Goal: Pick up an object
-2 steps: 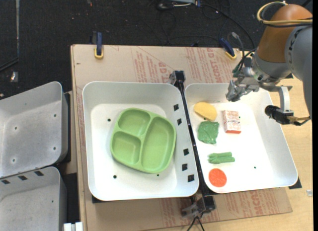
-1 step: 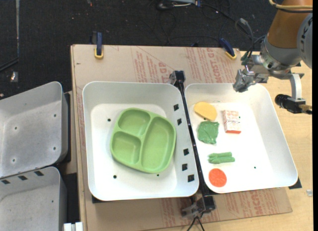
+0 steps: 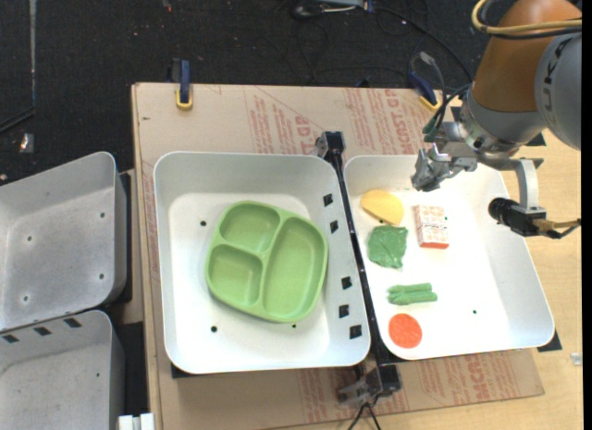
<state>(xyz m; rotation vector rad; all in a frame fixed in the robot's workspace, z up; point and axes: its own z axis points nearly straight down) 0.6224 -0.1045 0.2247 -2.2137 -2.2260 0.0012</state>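
The right bin holds several small items: a yellow piece, a white and orange carton, a green leafy piece, a green bean piece and an orange-red disc. My gripper hangs over the bin's far edge, just above and between the yellow piece and the carton. Nothing shows between its fingers. The grey arm with its orange band reaches in from the upper right.
The left bin carries a green divided tray. A black clamp strip joins the two bins. Grey metal lids lie off the bench at left. Blue and yellow clamps sit at the bench's back edge.
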